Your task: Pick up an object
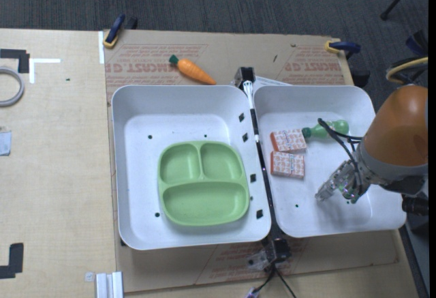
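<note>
gripper low in the right bin, candidates just off to its left

the arm comes in from the right edge of the frame, its orange band showing above the wrist, and the gripper hangs low over the floor of the right bin, at lower right. its fingers look slightly parted with nothing between them, though they are small and blurred, so that is a reading rather than a certainty.

the things it could take sit up and to its left: two patterned blocks, one above the other near the bin's left wall, and a green object by the cable. all lie apart from the fingers.

the left bin carries a green divided plate, flat in its middle. a toy carrot lies on the cardboard above the bins, out of play, i'd say.
</note>
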Action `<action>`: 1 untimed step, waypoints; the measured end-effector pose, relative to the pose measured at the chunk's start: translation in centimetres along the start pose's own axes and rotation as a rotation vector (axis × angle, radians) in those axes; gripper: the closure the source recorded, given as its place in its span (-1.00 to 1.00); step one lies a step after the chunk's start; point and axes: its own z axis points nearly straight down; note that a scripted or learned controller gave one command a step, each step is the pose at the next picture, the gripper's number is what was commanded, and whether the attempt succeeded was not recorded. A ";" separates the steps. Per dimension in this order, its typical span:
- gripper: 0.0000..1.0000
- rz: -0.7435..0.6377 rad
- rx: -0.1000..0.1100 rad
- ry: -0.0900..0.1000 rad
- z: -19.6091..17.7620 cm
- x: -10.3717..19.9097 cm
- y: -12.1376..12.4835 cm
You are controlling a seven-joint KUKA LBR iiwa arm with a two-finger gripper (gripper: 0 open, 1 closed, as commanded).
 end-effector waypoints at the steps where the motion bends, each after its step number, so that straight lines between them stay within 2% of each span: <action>1: 1.00 -0.095 -0.002 -0.004 -15.3 3.7 6.2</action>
